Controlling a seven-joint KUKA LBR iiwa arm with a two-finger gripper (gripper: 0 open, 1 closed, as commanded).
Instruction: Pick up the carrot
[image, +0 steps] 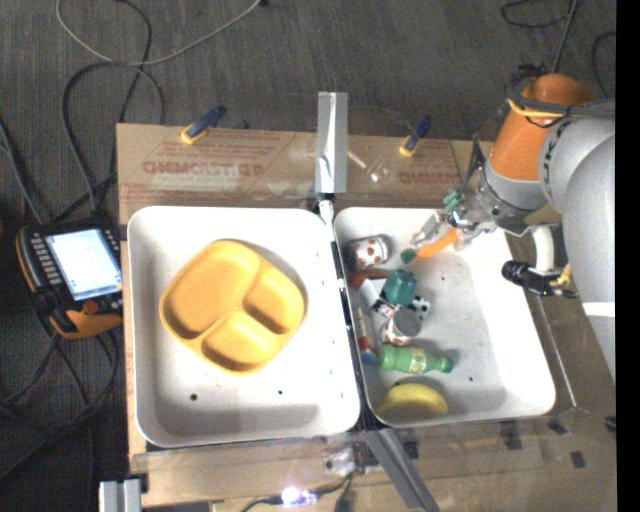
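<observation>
One small orange plastic carrot (437, 249) sits clamped in the hand (452, 232), seemingly raised over the right white bin (500, 350), above the toys by its left wall. The pickup looks nearly complete; only lifting clear remains.

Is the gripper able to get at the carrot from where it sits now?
Probably yes. The gripper sits right at the carrot in the right bin's far corner, with nothing lying over it. The can and teal toy lie apart from it.
</observation>
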